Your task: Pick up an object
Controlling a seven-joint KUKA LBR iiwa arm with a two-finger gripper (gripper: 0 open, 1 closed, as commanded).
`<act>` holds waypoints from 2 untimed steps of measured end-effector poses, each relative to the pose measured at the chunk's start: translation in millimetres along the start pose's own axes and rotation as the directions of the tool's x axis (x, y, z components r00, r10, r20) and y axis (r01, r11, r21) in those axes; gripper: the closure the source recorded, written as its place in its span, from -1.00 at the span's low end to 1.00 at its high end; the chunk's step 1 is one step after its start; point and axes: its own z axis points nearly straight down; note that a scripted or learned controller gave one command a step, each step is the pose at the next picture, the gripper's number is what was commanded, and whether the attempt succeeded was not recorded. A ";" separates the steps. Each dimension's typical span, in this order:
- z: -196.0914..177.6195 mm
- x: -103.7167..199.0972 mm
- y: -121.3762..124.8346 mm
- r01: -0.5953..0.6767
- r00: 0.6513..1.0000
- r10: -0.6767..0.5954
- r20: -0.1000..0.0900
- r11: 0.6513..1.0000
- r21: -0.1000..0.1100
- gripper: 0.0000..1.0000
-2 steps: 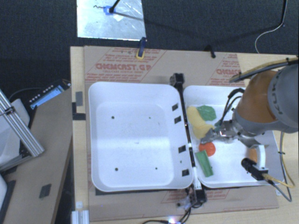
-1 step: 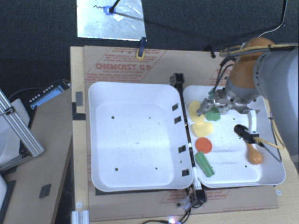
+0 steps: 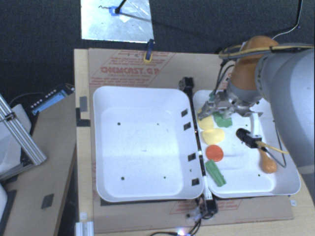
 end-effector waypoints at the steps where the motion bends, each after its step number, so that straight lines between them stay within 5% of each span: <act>1: 0.1 -46.9 -102.3 -0.013 1.000 0.013 0.001 1.000 0.008 -1.00; 2: -11.1 -43.4 -96.8 -0.006 1.000 0.006 0.001 1.000 -0.001 1.00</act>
